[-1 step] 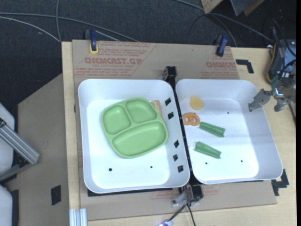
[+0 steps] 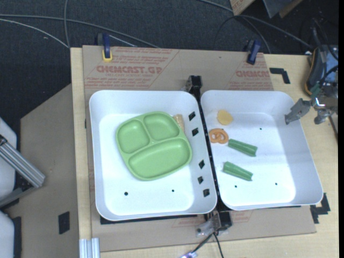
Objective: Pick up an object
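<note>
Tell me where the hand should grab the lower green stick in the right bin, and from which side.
Judging by its shape, grip the lower green stick at mid-length, coming straight down, fingers closing across its narrow width. It lies flat, slanted, apart from the upper green stick and the bin's walls.

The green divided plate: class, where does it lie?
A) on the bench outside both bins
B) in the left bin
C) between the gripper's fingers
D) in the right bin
B: the green divided plate lies flat on the floor of the left bin, while the right bin holds two green sticks and two small orange-yellow pieces.
</note>
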Available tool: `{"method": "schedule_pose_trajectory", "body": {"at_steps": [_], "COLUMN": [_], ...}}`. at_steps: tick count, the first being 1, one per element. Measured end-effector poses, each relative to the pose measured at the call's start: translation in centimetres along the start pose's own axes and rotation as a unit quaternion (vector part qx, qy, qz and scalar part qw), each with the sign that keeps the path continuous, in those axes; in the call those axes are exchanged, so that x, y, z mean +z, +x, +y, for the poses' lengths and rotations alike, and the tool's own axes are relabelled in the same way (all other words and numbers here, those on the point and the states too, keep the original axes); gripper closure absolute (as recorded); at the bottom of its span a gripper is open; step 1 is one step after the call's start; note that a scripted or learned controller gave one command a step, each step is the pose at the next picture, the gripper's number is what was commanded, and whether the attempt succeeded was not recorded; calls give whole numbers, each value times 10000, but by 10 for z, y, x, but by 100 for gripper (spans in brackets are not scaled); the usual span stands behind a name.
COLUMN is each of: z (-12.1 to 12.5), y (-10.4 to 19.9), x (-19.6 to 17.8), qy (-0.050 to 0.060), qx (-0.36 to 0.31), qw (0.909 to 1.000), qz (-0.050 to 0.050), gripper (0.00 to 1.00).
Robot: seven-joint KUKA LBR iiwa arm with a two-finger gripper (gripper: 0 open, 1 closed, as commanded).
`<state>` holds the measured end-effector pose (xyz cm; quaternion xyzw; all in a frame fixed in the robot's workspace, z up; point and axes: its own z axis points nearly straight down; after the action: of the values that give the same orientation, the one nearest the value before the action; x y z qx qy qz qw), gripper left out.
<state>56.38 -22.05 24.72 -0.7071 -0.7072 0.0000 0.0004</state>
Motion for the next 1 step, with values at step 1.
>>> {"method": "schedule_pose_trajectory", "body": {"at_steps": [1], "z": [5], "y": [3], "x": [61], "qy": [32], "qx": [-4], "qw": [10000], "qz": [13], "gripper": [0]}}
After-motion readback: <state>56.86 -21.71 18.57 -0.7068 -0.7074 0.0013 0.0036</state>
